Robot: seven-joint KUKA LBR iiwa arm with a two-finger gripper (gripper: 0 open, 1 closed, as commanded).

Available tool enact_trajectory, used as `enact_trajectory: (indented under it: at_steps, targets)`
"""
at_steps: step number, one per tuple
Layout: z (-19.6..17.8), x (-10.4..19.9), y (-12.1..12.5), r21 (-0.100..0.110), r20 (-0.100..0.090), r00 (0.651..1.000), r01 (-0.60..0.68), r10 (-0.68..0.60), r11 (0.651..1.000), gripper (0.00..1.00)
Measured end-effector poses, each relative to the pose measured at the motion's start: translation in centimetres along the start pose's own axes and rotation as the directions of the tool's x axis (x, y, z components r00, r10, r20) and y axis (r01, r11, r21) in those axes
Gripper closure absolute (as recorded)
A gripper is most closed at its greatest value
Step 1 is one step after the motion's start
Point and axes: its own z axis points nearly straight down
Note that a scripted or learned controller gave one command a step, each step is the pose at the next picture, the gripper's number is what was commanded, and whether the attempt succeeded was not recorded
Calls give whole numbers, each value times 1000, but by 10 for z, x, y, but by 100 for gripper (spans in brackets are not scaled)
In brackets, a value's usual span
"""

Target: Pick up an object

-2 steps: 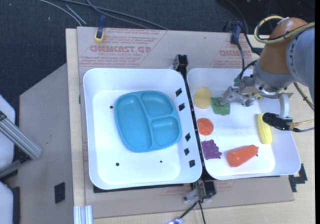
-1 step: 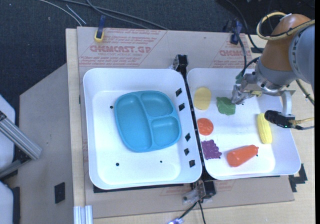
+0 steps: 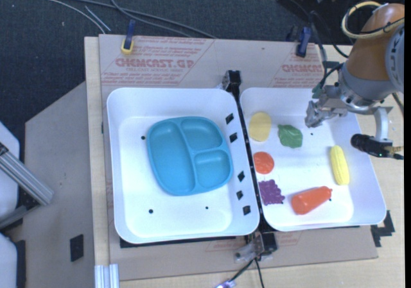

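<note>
Two shallow white bins are seen side by side on the surface (image 3: 160,56), which is covered with a brown board printed with red lettering. The left bin (image 3: 128,210) holds a blue divided plate (image 3: 187,154), three compartments, sat roughly in the middle and turned at a bit of a slant.

All the toy food is found in the right bin (image 3: 366,206). A pale yellow lemon-ish piece (image 3: 260,126) is parked near the divider at the top, with a green leafy piece (image 3: 290,136) just beside it to the right. Below the yellow one an orange-red round piece (image 3: 263,163), maybe a tomato, is seen, and below that a purple bunch of grapes (image 3: 270,192). An orange-red carrot (image 3: 311,199) is laid near the bin's front edge, just right of the grapes. A yellow corn cob (image 3: 339,164) is lying over by the right wall, lengthwise, apart from the rest.

The grey arm (image 3: 372,56) with its orange band is reached in from the right, and the gripper (image 3: 314,117) is hung over the upper part of the right bin, just up and right of the green piece. Nothing can be made out between the jaws, and whether they're apart or together can't be told from this angle, too small and cluttered. A blue clamp (image 3: 128,43) is clipped at the board's back left, another (image 3: 302,42) at the back right.
</note>
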Motion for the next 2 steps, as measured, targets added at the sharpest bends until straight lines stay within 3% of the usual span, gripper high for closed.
enact_trajectory:
  at_steps: [1, 2]
  targets:
    - [-65, 0, 3, -3, 1, 1000, 1, -1, 1000, 100]
    - [-77, 0, 4, 1, -1, 1000, 1, -1, 1000, 100]
